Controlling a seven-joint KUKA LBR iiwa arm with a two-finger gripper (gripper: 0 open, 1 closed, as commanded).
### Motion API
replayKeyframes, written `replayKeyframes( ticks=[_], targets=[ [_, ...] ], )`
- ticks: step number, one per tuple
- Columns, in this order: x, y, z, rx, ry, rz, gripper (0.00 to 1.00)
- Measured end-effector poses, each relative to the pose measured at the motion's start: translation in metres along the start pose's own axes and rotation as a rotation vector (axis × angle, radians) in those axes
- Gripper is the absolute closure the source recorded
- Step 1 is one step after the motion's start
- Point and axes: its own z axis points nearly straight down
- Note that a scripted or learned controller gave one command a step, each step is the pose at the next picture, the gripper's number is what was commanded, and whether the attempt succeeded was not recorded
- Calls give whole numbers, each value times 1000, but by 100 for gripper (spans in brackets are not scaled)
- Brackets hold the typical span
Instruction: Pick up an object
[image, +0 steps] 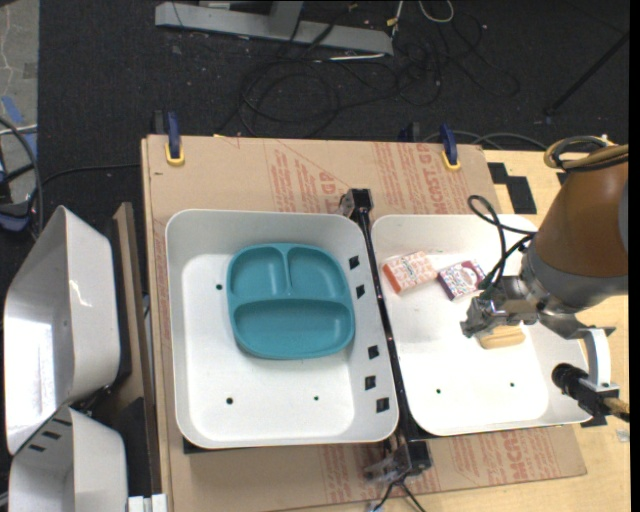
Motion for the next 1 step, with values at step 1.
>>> replayKeyframes(
  ticks=[1],
  targets=[
    [44, 12, 3, 2, 1, -3, 100]
  ],
)
